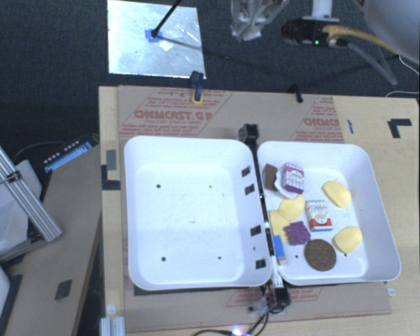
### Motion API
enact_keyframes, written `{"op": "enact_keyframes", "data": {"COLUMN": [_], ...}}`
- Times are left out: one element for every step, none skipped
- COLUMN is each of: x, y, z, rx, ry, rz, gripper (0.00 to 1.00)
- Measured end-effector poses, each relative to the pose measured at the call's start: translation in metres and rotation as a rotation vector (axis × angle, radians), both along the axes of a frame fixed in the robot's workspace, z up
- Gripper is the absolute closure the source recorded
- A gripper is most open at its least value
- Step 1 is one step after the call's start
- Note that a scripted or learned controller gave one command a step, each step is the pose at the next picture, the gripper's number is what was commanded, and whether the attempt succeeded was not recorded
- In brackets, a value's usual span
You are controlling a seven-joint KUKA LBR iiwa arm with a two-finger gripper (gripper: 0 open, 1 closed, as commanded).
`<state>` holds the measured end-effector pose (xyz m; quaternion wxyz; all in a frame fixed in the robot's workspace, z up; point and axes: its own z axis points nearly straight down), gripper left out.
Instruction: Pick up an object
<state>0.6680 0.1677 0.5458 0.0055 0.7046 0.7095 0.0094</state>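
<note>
Several small items crowd the right bin point(374, 197); I judge the brown disc point(320, 254), lying flat near the front wall, my easiest pick. Gripper point(252, 25) hangs well above the bench, finger state untellable

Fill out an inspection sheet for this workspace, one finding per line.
Surface: cardboard-covered bench bearing two white bins side by side.
Job's things: right bin holds a brown disc, purple piece, small carton, purple-labelled packet, dark brown piece, blue piece and several yellow pieces.
Left bin: nothing seen inside.
Clutter: yellow clamp at the bench's far edge.
Claw: above the bench's far side, blurred; finger state unclear.
Cables: yellow hose by the arm.
Surroundings: metal sheet on dark floor; aluminium frame at left.
</note>
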Motion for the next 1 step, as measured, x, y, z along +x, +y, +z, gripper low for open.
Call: {"op": "enact_keyframes", "data": {"x": [-0.0004], "y": [0.0645], "z": [-0.1222], "rx": [-0.006], "ry": [0.026], "rz": [0.001], "gripper": [1.00]}}
